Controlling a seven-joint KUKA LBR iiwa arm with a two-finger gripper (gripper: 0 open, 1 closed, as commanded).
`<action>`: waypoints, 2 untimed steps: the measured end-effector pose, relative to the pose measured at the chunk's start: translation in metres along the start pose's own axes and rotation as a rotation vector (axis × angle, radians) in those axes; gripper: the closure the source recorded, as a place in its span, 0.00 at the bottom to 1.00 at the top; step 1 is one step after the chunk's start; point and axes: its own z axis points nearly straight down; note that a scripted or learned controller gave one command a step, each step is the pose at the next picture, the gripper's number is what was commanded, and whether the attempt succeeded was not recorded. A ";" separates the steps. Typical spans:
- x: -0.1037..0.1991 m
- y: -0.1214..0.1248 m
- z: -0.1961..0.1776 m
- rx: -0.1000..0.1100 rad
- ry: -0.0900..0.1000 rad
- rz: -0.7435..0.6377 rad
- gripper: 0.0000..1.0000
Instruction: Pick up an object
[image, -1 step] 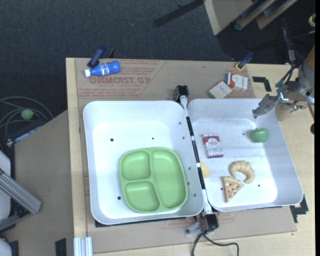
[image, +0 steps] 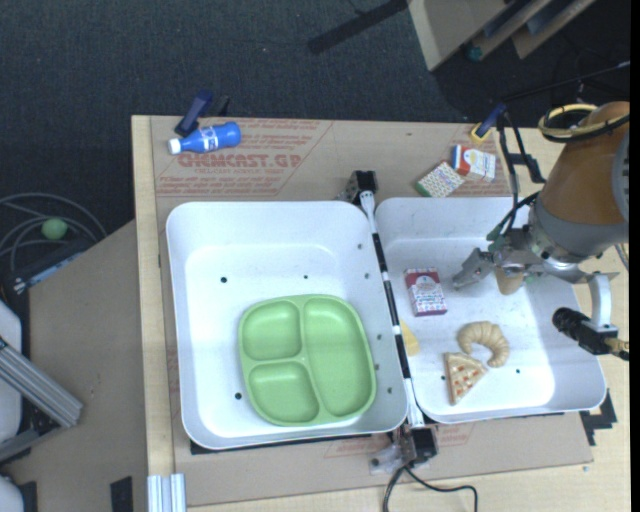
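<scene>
So the gripper (image: 487, 268) is hanging over the upper part of the right bin (image: 570, 390) with its fingers spread open and nothing between them. Closest thing to it is the red and white carton (image: 427, 293), lying flat just to its left, near the divider between the bins. My worry: that carton is lying flat, so if the fingers come down straddling the wrong axis they'll probably just shove it toward the wall instead of pinching it. The croissant (image: 485, 340) and pizza slice (image: 462, 376) sit touching or nearly so lower down, so going for either could nudge the other, and the curved croissant looks like it'd roll out of a pinch. Count-wise: two white bins, three loose items in the right one (one carton, one croissant, one pizza slice), and one green divided plate (image: 305, 357) with three compartments in the left bin (image: 200, 250). On the desk (image: 150, 300) behind the bins there's one blue bottle (image: 205, 138) too.
</scene>
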 end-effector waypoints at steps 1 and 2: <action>0.003 -0.049 0.060 -0.001 -0.001 0.001 0.00; -0.036 0.070 0.031 0.010 0.006 0.000 0.00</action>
